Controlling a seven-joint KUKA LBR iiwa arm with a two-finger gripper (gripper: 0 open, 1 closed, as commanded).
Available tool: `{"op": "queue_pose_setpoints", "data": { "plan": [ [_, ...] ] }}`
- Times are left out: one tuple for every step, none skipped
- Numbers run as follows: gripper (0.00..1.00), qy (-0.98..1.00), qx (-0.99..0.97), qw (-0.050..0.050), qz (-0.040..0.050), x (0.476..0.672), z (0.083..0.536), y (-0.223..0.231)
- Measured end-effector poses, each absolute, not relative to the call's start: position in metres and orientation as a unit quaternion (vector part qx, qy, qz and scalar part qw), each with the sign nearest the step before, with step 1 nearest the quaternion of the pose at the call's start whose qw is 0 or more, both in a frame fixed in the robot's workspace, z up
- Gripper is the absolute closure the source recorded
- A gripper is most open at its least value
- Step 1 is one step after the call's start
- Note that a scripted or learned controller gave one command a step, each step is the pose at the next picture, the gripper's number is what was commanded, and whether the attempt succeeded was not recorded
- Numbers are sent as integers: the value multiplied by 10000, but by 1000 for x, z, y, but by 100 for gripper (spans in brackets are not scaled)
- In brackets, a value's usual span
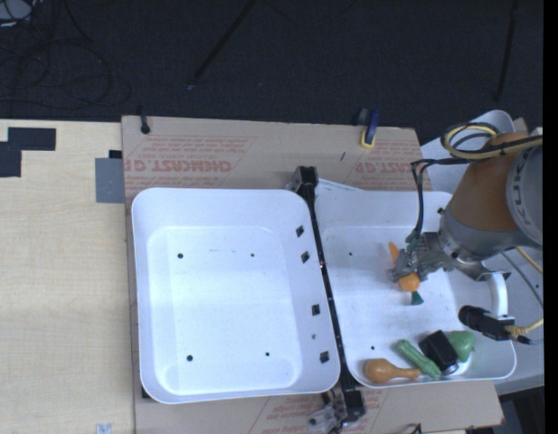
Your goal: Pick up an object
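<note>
My hand is down inside the right bin, sitting roughly at the bin's centre, a little toward three o'clock, and right under it there's a small orange object — that's the thing I'm going for. I see orange just above and just below my hand, so the piece appears to run through the spot where I'm working, but I cannot tell whether I've got it clamped or am only pressing down beside it; the hand's own bulk hides how wide it stands. A tiny green bit lies just at six o'clock from the orange. My judgement on handling: this looks like a small plastic toy, light, fairly stiff, with a smooth skin that could slip sideways on the slick white floor of the bin if I nudge it before closing. I'd want to take it across its narrow middle, squarely, not at a tapered end. Down at the bin's five o'clock corner sits a cluster well apart from me: a green stick, a black block resting against a green lump, and a tan pear-shaped piece. The left bin lies at nine o'clock on the counter.
</note>
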State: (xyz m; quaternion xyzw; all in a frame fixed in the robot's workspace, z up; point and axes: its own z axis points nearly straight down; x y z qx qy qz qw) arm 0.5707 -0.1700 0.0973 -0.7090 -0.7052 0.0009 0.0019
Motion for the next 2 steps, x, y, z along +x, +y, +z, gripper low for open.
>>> {"op": "queue_pose_setpoints", "data": {
  "plan": [
    [100, -7089, -7053, 25, 2, 568, 119, -94],
    [100, -7093, -7049, 11, -14, 538, 191, -23]
  ]
}}
